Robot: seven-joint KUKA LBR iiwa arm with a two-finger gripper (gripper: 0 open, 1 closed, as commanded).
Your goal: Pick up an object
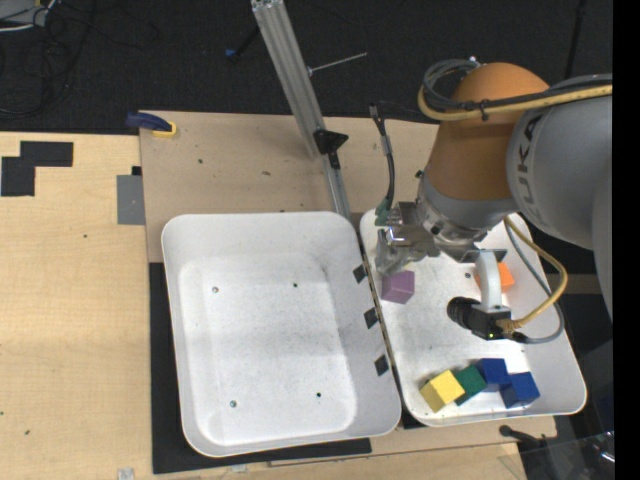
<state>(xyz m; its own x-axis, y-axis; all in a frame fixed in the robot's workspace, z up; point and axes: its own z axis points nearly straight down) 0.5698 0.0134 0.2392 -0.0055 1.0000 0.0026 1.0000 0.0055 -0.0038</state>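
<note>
Tan wood bench against a dark backdrop, aluminium rail leaning at rear. Left bin and right bin side by side. Purple cube in right bin near its left wall, hanging under the gripper; grip unclear, finger state cannot tell. Yellow block, green block, blue blocks at bin's front. Orange piece mostly hidden by arm.

Open floor is lying across the left bin. In the right bin, the purple block and near-side cluster of yellow, green and blue blocks are obstructing passage.
</note>
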